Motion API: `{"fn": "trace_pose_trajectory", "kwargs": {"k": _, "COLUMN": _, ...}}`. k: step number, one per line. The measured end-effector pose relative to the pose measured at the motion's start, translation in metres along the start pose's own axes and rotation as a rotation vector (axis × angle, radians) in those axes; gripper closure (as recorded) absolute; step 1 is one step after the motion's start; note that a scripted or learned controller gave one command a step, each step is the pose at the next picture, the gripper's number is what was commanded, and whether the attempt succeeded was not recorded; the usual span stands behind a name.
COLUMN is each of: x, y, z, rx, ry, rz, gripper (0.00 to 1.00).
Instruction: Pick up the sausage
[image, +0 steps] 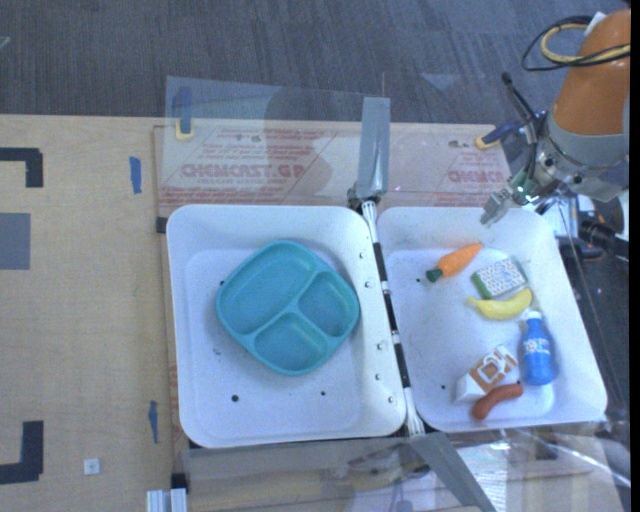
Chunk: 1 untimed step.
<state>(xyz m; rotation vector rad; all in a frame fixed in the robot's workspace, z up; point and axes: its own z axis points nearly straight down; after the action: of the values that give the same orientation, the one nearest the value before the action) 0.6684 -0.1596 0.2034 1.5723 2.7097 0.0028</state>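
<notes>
The grey arm's gripper (497, 207) hangs over the right white bin's (570, 275) far edge; I cannot tell how it stands. The smooth reddish-brown sausage (496, 400) lies near the front edge, touching a small carton (487, 373), beside a blue bottle (537, 350).

The pale wooden surface (90, 330) carries two shallow white bins side by side, their inner rims touching. The left bin (190, 400) and the right bin (575, 400) rest partly on a clear printed sheet (260, 165) lying flat beneath their far edges. Short strips of blue tape (135, 174) and black corner marks (32, 165) sit on the wood to the left.
</notes>
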Motion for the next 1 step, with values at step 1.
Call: {"fn": "trace_pose_trajectory", "kwargs": {"k": 1, "x": 0.0264, "y": 0.0140, "z": 0.1160, "rx": 0.002, "ry": 0.003, "rz": 0.266, "gripper": 1.00}}
